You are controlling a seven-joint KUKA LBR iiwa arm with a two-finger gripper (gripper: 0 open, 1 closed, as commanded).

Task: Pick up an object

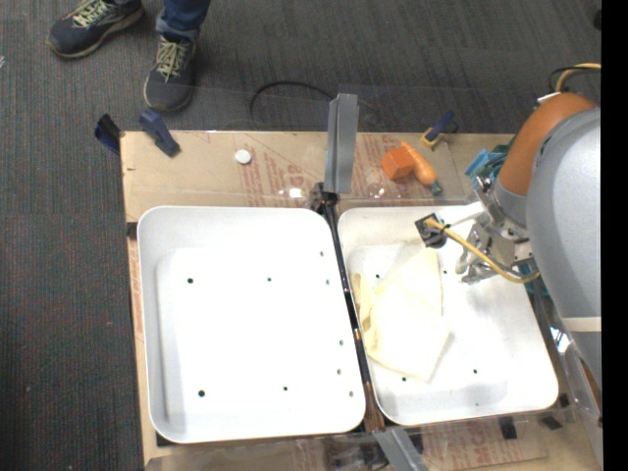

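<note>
Lying crumpled in the right bin (pixel 491 400), a cream cloth (pixel 407 322) spreads against its left wall. The hand (pixel 481 253) sits above the cloth's upper right corner; finger state cannot be determined.

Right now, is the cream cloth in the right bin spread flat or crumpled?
Mostly spread: the cream cloth lies flat on the right bin floor, with slight folds at its left edge.

cloth (pixel 407 314) in right bin (pixel 510 391), toward its left wall; left bin (pixel 157 263) beside it | claw (pixel 478 263) above right bin's right side
</note>
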